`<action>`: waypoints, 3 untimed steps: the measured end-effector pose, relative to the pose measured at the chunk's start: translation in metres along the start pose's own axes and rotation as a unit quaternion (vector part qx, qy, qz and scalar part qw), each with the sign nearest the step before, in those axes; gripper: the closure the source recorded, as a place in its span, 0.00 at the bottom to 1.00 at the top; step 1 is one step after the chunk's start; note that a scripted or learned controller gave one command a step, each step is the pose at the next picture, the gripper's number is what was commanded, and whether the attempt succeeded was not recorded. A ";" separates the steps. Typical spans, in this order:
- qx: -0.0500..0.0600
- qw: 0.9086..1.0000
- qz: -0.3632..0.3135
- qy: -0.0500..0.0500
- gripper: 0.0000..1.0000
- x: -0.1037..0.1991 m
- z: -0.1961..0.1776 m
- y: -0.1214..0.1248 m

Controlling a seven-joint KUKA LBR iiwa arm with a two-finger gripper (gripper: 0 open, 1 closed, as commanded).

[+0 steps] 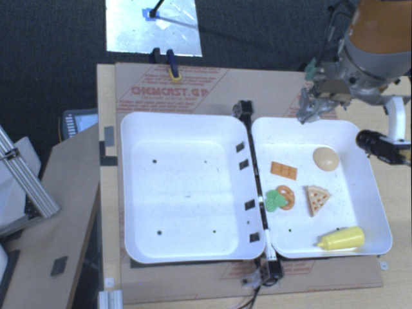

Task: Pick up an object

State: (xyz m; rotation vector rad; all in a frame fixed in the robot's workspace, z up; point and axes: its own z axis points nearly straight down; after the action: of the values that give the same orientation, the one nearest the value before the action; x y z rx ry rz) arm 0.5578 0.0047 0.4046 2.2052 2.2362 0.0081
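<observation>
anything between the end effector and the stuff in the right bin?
Nothing visible. The end effector hangs over the right bin's far rim; the tan ball and orange cracker lie uncovered on the bin floor nearer the camera.

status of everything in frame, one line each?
Two-finger gripper: above the right bin's far rim, nothing visibly held.
Beige egg-shaped toy: lying loose in the right white bin.
Orange rectangular cracker: lying flat.
Brown pretzel with green leaf: lying flat, near the divider.
Triangular waffle-pattern wedge: lying flat.
Yellow squeeze bottle: on its side, near the front rim.
</observation>
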 end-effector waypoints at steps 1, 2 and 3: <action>-0.007 1.000 0.000 0.001 1.00 0.083 -0.139 -0.011; 0.001 1.000 -0.001 0.000 1.00 0.207 -0.130 -0.028; 0.001 1.000 0.005 -0.001 0.00 0.199 -0.130 -0.027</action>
State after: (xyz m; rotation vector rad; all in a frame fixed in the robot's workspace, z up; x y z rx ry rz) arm 0.5277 0.2031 0.5349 2.2172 2.2252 0.0033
